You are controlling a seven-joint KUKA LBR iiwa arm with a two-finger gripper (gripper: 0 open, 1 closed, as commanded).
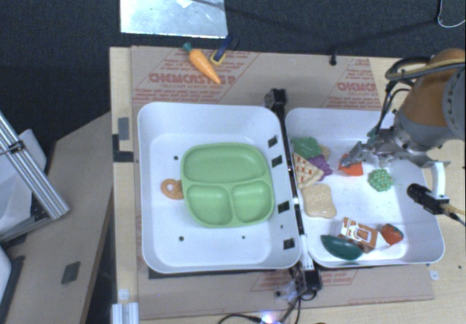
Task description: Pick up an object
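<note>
orange-red toy piece (352, 167), small and wedge-like with a matte plastic look, sits on the floor of the right bin (415, 242), just right of the ridged pink-and-tan waffle-like toy (309, 167). the gripper (358, 156) hangs right at this piece, its metal fingers angled down toward it, but i cannot tell whether they are spread or pinched, nor whether they grip anything. by my reading the task is at the reach-and-grasp step: nothing looks lifted, every toy rests on the bin floor, so closing on the piece and raising it remain.

relative to the orange-red piece: a bumpy green broccoli-like ball (380, 180) lies just to its right; a pale, flat, rounded bread-like slice (319, 200) lies below-left; a leafy green toy (306, 146) lies up-left; a printed carton (360, 232), a dark green smooth oval (341, 247) and a red-and-green rounded toy (392, 234) lie well below. far left, the other bin holds a smooth green divided tray (226, 184) and a small tan ring (172, 188).
</note>
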